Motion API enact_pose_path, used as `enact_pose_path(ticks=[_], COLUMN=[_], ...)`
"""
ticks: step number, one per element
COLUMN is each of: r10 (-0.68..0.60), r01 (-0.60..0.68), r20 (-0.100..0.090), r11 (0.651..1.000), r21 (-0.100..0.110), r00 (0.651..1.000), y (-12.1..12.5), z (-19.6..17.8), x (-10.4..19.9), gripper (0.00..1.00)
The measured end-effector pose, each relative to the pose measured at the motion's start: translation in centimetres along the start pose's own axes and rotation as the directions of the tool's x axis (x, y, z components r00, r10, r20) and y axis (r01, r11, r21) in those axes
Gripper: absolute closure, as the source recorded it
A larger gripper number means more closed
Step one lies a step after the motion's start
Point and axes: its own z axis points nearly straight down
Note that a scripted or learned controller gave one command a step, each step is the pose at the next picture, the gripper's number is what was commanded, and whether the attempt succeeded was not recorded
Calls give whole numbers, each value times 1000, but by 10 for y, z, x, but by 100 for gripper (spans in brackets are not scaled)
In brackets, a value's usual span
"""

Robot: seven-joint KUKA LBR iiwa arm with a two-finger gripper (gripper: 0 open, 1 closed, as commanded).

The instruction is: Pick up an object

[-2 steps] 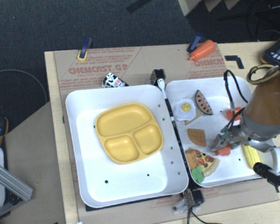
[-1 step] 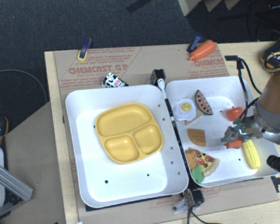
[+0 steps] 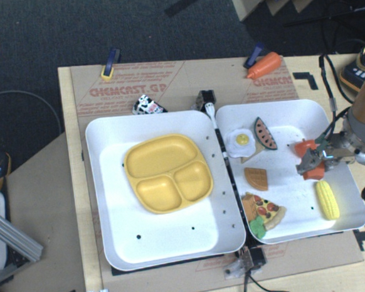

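The orange-fingered gripper [image 3: 310,159] is hanging low in the right white bin [image 3: 280,108]; how it's set, I can't tell. It's hovering just above the yellow plastic corn cob [image 3: 327,199], so it's risking closing beside the cob instead.

A yellow three-compartment plate [image 3: 167,172] sits in the left bin [image 3: 114,236]. Behind that bin on the cardboard sheet [image 3: 183,79] lie a black-and-white cow-patterned toy [image 3: 147,105], a yellow-tipped clamp [image 3: 109,65] and an orange clamp [image 3: 262,65].
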Motion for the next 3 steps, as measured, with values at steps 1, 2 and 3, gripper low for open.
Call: enact_pose_path(ticks=[1, 2, 3], r10=[1, -4, -4], r01=[-1, 4, 4], r20=[-1, -2, -3], r11=[1000, 1000, 1000], r21=[4, 2, 3], r00=[1000, 1000, 1000], y=[1, 44, 85], z=[-16, -26, -22], x=[0, 34, 80], gripper=[100, 100, 100])
